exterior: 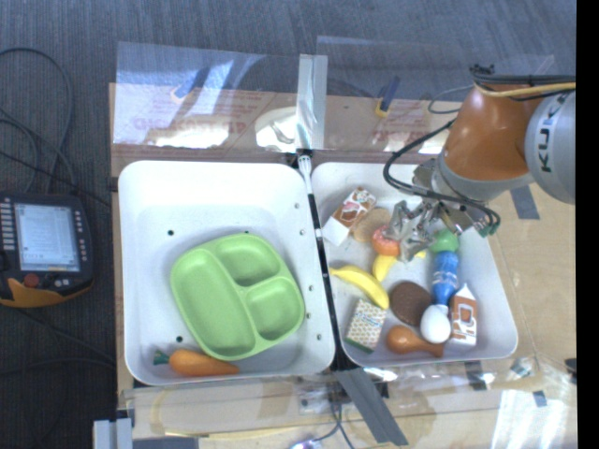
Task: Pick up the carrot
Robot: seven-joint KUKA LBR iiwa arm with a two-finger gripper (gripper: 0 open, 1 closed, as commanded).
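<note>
A grey carpeted floor surrounds the desk [524, 251], which carries two shallow white bins side by side. In the left bin [140, 251] a green divided plate [237, 295] lies tilted toward the near side, and the carrot [197, 363] rests on the bin floor at the near left corner, just beside the plate's lower edge, its green end pointing left. The right bin [501, 316] is crowded with toy food: a banana [363, 284], a brown egg-shaped piece [409, 300], a white egg [434, 325], a blue bottle [445, 274], a small carton [463, 318] and a snack packet [353, 208]. The arm [496, 138] reaches in from the right, with its gripper [412, 227] low over the far part of the right bin, well apart from the carrot. Whether the jaws are open or closed, I cannot tell. A teach pendant [42, 246] lies on the floor to the left.
</note>
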